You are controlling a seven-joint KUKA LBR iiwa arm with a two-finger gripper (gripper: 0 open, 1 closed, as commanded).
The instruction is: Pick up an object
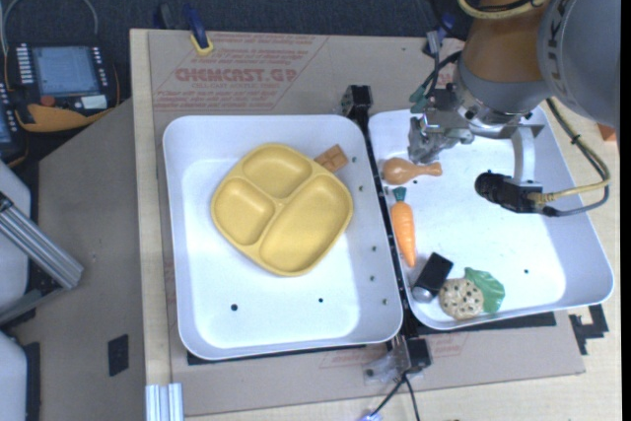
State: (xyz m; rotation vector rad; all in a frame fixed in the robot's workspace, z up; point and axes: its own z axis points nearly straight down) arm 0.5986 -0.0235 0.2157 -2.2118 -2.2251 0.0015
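Observation:
My gripper [426, 145] hangs over the far left part of the right bin [577, 256], just above a tan toy drumstick [412, 171]; whether it touches the drumstick I cannot tell. An orange carrot [403, 228] lies lengthwise just in front of the drumstick, along the bin's left wall. Nearer the front lie a small black block [432, 272], a speckled cookie [457, 298] and a green leafy piece [489, 286].
The left bin [197, 291] holds a yellow divided plate [283, 207] with a small brown block [331, 158] at its far right edge. A black cable part [503, 189] of the arm hangs over the right bin's middle. A black clamp [357, 100] sits between the bins at the back.

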